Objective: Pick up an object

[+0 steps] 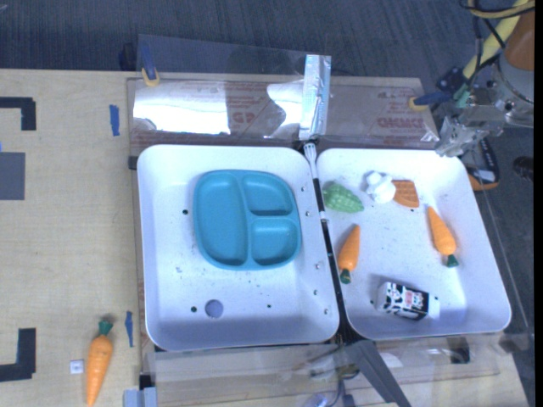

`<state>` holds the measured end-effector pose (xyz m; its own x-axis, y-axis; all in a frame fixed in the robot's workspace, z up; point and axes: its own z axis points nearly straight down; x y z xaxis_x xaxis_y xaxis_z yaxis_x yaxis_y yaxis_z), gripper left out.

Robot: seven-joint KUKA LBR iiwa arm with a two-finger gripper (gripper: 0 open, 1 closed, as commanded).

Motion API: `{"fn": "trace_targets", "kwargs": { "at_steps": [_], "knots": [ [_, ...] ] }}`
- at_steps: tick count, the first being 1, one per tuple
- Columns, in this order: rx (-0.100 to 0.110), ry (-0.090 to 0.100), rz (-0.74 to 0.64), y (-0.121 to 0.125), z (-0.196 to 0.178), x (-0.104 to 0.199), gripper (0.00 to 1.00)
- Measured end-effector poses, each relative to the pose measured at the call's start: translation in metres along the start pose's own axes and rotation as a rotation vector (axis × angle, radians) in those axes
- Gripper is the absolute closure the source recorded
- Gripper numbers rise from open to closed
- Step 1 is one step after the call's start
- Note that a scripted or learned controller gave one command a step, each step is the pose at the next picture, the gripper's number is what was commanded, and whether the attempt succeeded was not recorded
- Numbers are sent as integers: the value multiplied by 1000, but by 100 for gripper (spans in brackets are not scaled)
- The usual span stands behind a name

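Your best pick was the toy carrot (441, 234) near the right bin's (492, 312) right edge: light, stiff, slick plastic, best pinched across its middle. The pincer (454, 134) hung beyond the far-right corner; its state I couldn't tell.

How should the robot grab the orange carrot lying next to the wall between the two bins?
Best guess: take the carrot across its thick orange middle, coming straight down from above. It lies flat and almost upright in the picture, green end at the bottom, so the fingers should close from its left and right. The divider wall sits very close on its left, leaving little room for a finger there, so that side may be a squeeze.
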<state>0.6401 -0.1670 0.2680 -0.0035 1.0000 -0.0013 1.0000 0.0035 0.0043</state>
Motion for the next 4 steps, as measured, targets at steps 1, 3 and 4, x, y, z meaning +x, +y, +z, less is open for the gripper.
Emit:
{"fn": "trace_targets", "kwargs": {
  "at_steps": [1, 3, 4],
  "knots": [
    [1, 0, 0, 0, 0, 0, 0],
    [8, 1, 72, -37, 146, -23, 0],
    [-3, 11, 7, -58, 179, -38, 0]
  ]
}}
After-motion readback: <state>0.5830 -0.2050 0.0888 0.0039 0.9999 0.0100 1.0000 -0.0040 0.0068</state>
